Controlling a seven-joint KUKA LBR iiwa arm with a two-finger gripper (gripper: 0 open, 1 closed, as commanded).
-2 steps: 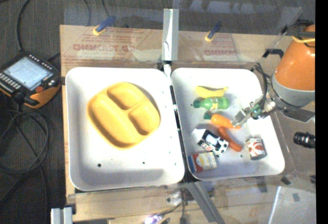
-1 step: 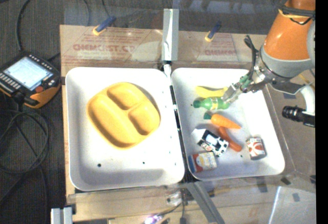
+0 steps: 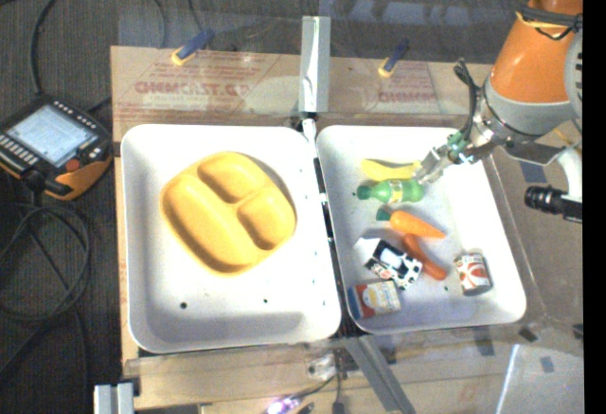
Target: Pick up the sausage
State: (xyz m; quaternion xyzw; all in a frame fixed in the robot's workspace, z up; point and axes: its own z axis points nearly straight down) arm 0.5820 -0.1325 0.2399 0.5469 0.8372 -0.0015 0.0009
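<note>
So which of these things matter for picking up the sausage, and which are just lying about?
Job: sausage, end effector.
Lying about: banana, green bottle, carrot, can, carton, yellow plate.

The sausage [image 3: 432,265] was a small orange-red link, thin and smooth. It lay flat on the floor of the right bin [image 3: 502,242], slanting from upper left to lower right. Its upper end sat just below the carrot [image 3: 417,224], and its lower end pointed toward the can [image 3: 472,273].
</note>
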